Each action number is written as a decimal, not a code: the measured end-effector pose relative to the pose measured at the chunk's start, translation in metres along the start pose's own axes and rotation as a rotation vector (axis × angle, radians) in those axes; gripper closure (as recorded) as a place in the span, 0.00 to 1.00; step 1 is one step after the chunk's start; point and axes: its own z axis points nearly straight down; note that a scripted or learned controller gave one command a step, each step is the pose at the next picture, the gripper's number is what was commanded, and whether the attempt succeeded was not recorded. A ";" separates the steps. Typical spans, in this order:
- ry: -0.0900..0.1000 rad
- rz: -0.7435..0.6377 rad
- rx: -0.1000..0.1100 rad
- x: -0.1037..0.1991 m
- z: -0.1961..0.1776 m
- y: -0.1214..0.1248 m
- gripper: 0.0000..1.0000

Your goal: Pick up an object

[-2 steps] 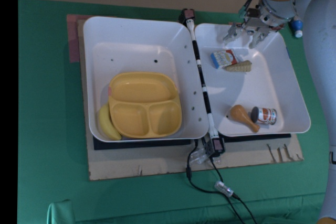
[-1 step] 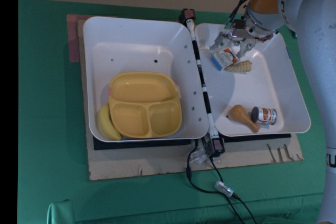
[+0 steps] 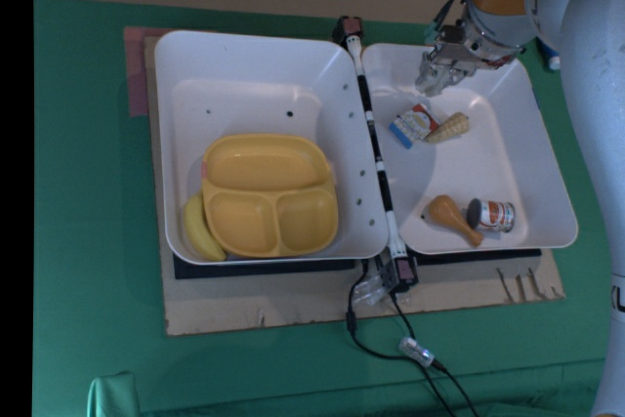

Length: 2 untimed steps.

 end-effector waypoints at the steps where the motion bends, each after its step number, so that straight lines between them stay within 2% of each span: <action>1: 0.000 0.000 0.000 0.000 0.000 0.000 0.00; 2: 0.005 -0.003 0.015 0.010 0.017 -0.032 0.00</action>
